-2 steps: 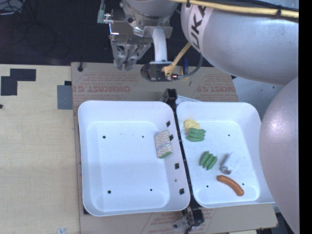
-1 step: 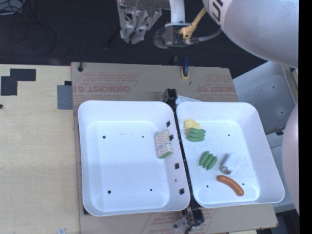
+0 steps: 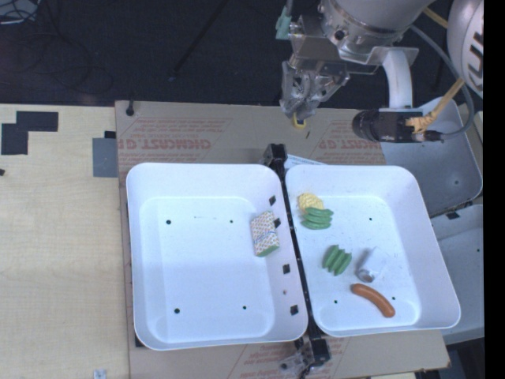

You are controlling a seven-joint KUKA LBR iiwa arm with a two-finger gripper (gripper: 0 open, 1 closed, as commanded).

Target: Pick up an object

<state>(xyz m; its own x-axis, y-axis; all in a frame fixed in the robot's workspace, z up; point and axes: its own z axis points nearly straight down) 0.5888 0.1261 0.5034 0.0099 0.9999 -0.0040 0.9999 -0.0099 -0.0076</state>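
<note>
The gripper (image 3: 301, 115) hangs above the right bin's (image 3: 410, 188) far edge, whether parted or together I can't tell. A sausage (image 3: 372, 299) lies near that bin's front-right corner.

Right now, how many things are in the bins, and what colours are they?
Green: 2, a bean bunch and another
Yellow: 1, a corn piece
Orange: 1, a sausage
Clear or silver: 1, a small item
Patterned: 1, a block in the left bin
Total: 6
</note>
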